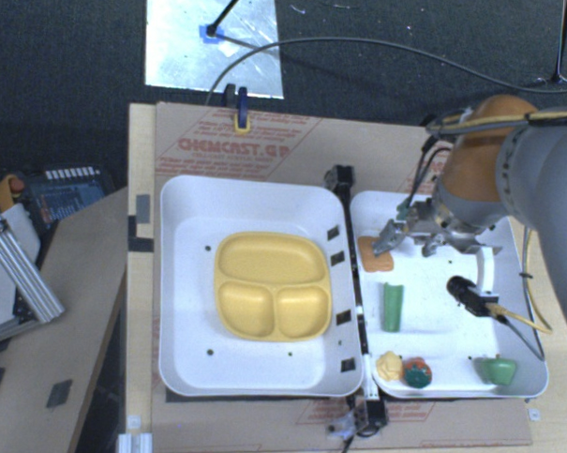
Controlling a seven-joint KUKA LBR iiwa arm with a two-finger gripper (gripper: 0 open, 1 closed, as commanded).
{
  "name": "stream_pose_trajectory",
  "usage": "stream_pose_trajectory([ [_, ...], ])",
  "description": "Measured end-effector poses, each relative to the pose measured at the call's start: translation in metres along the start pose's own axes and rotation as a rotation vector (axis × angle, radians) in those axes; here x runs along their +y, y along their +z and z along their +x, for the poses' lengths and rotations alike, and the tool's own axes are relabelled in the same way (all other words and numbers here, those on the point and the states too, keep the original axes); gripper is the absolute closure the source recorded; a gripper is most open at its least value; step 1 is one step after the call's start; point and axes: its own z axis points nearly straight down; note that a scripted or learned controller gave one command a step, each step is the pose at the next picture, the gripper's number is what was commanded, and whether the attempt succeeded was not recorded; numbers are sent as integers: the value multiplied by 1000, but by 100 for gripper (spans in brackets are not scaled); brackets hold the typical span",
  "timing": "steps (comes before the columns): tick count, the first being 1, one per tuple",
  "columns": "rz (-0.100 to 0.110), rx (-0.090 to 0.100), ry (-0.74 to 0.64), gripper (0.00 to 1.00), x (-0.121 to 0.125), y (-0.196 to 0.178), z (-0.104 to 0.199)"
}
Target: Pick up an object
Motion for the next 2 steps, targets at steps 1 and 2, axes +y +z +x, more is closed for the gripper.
stream_pose_trajectory([
  [1, -8, -1, 0, 100, 2, -15, 0],
  [2, -11, -1, -2, 100, 11, -63, -5],
])
